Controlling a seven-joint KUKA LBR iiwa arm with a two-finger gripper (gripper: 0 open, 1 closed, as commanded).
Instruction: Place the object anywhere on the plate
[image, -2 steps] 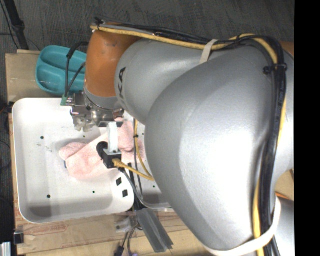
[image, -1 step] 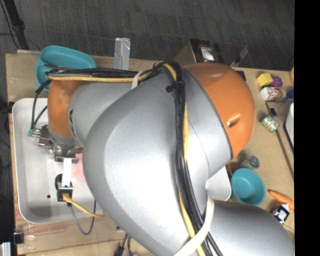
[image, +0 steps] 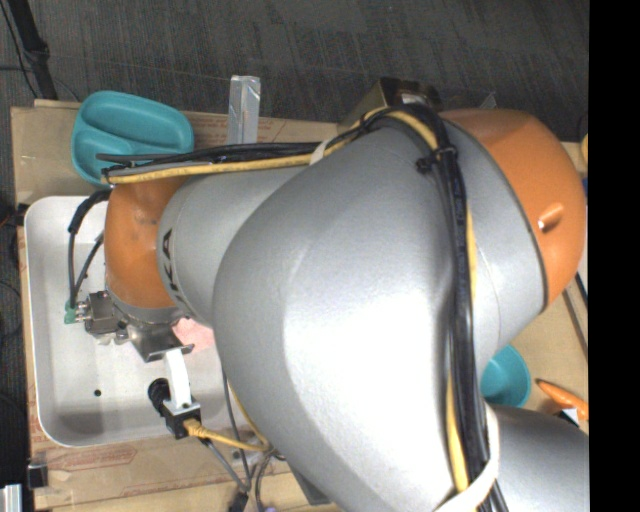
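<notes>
Hanging over the left white bin (image: 50, 300), the gripper (image: 135, 335) sits under the orange wrist band, likely lined up to reach down | jaw spread: cannot tell, nothing seen held | task object and plate: hidden by the arm (image: 350, 300) | a pink patch (image: 198, 335) beside the gripper, unidentifiable | teal item (image: 130, 125) beyond the bin.

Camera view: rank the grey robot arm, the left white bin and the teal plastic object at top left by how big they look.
1. Grey robot arm, though it is nearest the camera, which inflates it.
2. Left white bin, partly covered by the arm.
3. Teal plastic object.
</notes>
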